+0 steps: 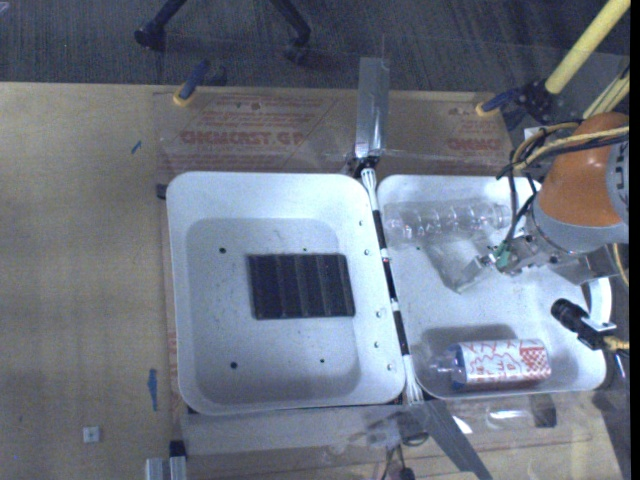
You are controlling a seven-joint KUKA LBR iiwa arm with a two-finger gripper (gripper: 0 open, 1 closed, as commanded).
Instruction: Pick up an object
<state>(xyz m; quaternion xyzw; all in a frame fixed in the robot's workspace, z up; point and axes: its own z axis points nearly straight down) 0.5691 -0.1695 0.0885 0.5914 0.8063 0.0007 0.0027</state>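
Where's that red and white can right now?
The red and white can lies on its side at the near edge of the right bin, below the clear plastic bottle and apart from the gripper.

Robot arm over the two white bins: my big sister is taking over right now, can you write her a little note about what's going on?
Gripper: down in the right bin, at the clear plastic bottle; I cannot tell whether it is open or shut.
Things: the clear bottle lies along the right bin's far side. A red-and-white patterned can lies on its side near that bin's front edge. A dark ribbed tray lies flat in the left bin.
Done: nothing visibly lifted.
Left: grasp one object and raise it.
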